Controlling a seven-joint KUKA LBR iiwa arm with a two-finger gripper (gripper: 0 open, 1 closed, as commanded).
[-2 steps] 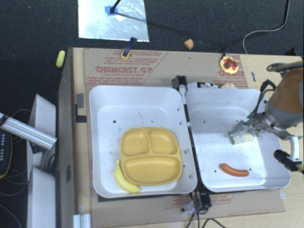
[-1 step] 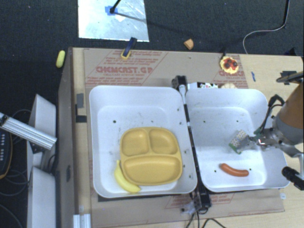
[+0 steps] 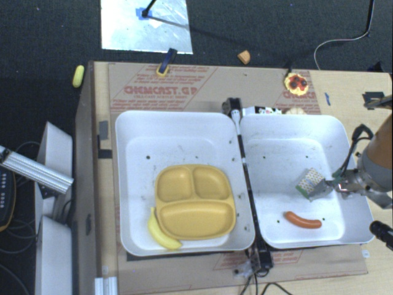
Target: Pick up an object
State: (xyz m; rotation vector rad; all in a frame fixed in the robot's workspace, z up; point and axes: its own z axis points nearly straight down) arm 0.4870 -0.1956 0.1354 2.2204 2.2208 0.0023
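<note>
In the right bin (image 3: 288, 123) a small grey-green block (image 3: 309, 181) rests right of centre. A red sausage (image 3: 302, 220) lies on the bin floor below it, near the front wall. My gripper (image 3: 336, 185) reaches in from the right, low over the bin, with its tip touching or right beside the block's right edge. The grey arm (image 3: 376, 165) rises behind it at the bin's right wall. The tip is too small and blurred to read how it stands on the block.
The left bin (image 3: 178, 120) holds a yellow divided plate (image 3: 195, 201) with a banana (image 3: 161, 232) against its front-left edge. A black divider (image 3: 241, 152) runs between the bins. A red-and-yellow toy (image 3: 296, 83) sits on the bench behind the right bin.
</note>
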